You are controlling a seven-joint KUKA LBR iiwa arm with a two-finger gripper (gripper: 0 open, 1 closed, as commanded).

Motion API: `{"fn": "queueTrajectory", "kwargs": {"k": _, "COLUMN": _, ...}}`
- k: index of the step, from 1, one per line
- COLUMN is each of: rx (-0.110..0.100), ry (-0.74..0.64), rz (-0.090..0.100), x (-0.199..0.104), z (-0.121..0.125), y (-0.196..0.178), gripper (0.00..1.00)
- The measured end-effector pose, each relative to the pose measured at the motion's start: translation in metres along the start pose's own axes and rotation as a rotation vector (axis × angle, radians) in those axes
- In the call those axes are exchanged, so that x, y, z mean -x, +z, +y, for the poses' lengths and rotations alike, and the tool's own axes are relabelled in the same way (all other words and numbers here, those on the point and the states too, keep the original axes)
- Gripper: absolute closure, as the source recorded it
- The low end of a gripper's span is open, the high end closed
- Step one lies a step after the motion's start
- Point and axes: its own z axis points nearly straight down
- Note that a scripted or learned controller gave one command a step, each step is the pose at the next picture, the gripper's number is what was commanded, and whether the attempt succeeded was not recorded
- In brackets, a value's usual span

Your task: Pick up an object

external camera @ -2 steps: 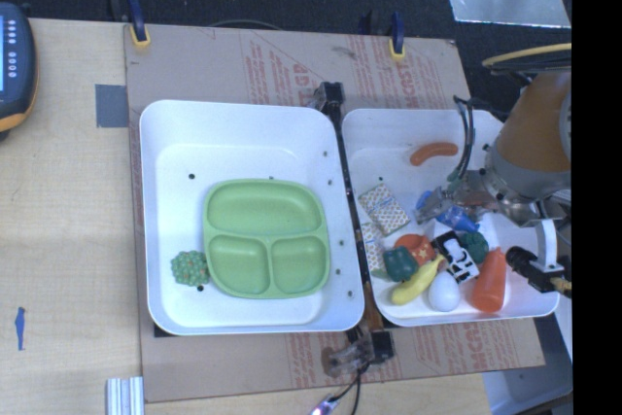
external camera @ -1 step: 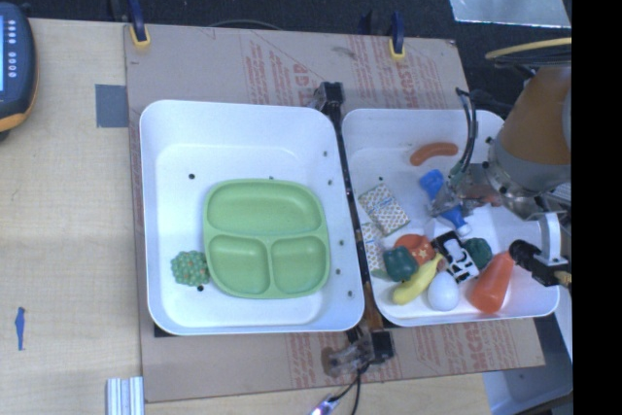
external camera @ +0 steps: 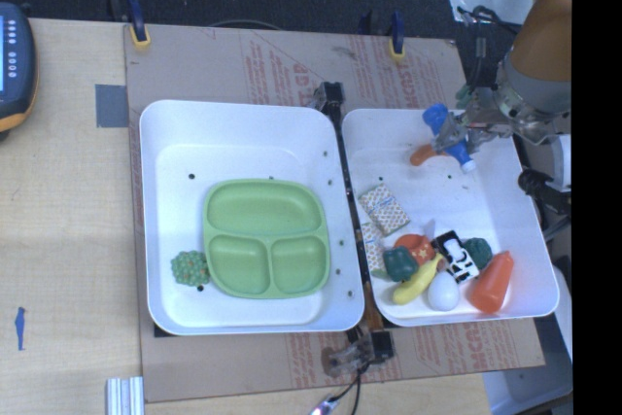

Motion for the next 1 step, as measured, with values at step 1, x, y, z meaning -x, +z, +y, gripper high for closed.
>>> {"fn": "queueTrajectory", "kwargs": {"k": 1, "rx": -0.012, "ry": -0.003, "rz": 0.003, "x": -0.0658, "z": 0.0266, "y": 0.0177, "gripper": 1.00}}
